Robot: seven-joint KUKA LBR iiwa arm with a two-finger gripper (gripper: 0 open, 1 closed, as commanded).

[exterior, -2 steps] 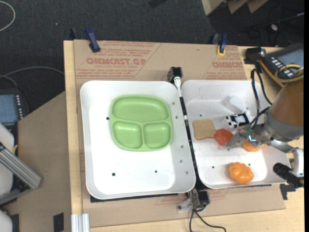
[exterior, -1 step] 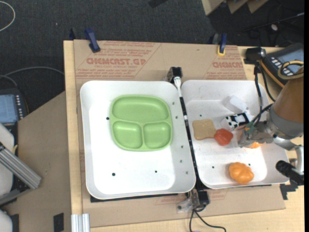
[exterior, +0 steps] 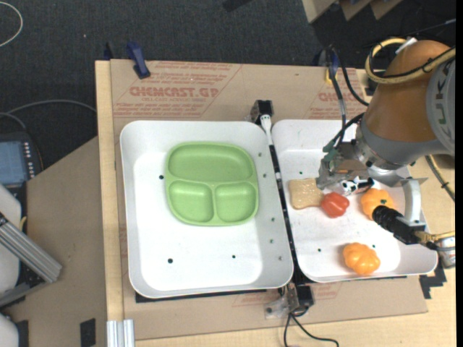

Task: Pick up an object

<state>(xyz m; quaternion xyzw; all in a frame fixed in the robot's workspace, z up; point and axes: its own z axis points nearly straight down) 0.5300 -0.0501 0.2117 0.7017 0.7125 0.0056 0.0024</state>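
The right bin (exterior: pixel 311 139) holds a tan slice of toast (exterior: pixel 304 192), a red tomato (exterior: pixel 334 205), an orange fruit (exterior: pixel 372 200) and an orange pepper (exterior: pixel 359 258). A small black-and-white piece (exterior: pixel 349 187) lies between the tomato and the orange fruit. My gripper (exterior: pixel 331 177) hangs low over the middle of the right bin, just above the toast's right edge and the tomato. The wrist body hides how its tips stand, and I see nothing clearly held in it.
The left bin (exterior: pixel 145 251) holds a green divided plate (exterior: pixel 212 182). A black rail (exterior: pixel 278 186) runs between the bins. The arm's grey and orange body (exterior: pixel 405 100) overhangs the right bin's far right side. Cables (exterior: pixel 340 85) hang near the back edge.
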